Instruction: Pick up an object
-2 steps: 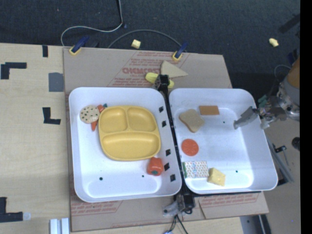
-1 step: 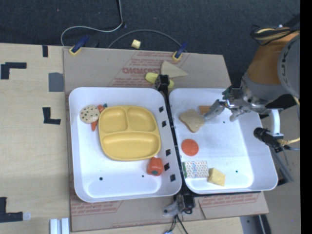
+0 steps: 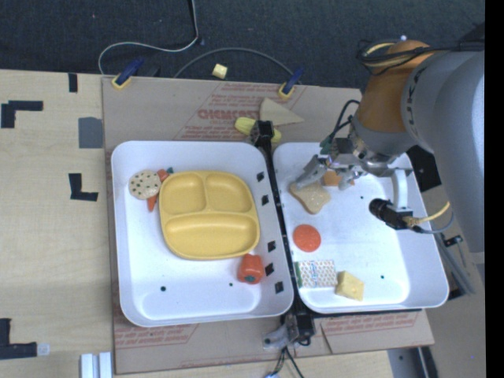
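Note:
My gripper [image 3: 327,173] hangs low over the back left of the right bin [image 3: 394,290], its fingers spread open. A tan bread-like piece [image 3: 312,198] lies just below and in front of the left finger. A small orange-brown bit [image 3: 332,179] shows between the fingers; whether they touch it is unclear. Further forward in this bin lie an orange disc [image 3: 307,237], a white patterned packet [image 3: 316,272] and a yellow cheese wedge [image 3: 350,286].
The left bin [image 3: 134,290] bears a yellow divided plate [image 3: 209,213], a speckled cookie [image 3: 144,183] with a small carrot [image 3: 155,198] beside it, and a red fruit [image 3: 251,268]. A black divider clip [image 3: 264,136] sits between the bins. The arm's grey body [image 3: 441,124] covers the right bin's far right.

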